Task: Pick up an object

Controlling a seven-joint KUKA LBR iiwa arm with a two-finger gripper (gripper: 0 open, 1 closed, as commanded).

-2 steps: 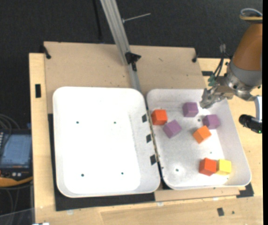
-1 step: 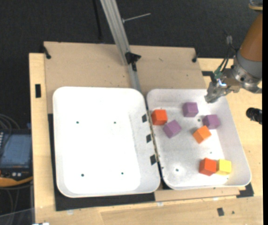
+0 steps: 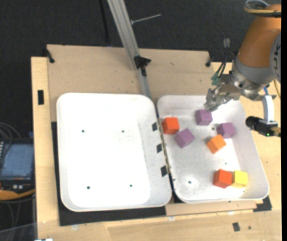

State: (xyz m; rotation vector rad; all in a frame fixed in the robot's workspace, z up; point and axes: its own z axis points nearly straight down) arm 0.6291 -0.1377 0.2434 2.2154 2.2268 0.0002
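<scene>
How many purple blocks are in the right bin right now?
3. One purple block sits just below the gripper, another lies toward the right wall, the third is beside the orange block.

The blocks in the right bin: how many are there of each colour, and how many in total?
Purple blocks: 3
Orange blocks: 3
Yellow block: 1
Total: 7 blocks, all in the right bin.
</scene>
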